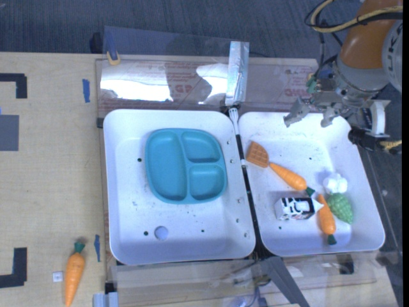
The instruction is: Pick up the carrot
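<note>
The carrot lies just right of the waffle, below the gripper, whose jaws are seen spread and empty. It is judged light, stiff and smooth (likely plastic), best taken across its thick middle.

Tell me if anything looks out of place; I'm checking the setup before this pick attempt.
One carrot lies outside both bins, on the bench at the lower left, far from the gripper. Two more carrots lie in the right bin.
</note>
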You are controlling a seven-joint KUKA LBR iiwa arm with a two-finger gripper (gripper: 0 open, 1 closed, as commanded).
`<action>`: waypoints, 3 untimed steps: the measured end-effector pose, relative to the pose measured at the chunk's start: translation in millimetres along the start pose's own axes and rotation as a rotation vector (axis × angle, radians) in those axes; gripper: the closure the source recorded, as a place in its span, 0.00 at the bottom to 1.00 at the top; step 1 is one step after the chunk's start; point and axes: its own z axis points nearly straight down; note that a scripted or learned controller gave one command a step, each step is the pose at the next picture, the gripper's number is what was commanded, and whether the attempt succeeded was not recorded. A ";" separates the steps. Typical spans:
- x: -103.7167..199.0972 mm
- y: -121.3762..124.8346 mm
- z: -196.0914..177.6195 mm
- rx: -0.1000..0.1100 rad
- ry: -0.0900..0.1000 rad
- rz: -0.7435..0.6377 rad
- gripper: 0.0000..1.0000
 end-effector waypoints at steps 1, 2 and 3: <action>21.8 -62.2 117.3 0.005 0.000 0.414 0.00; 10.1 -85.4 124.9 -0.009 0.002 0.181 0.00; 9.0 -84.0 115.7 -0.011 0.000 0.184 1.00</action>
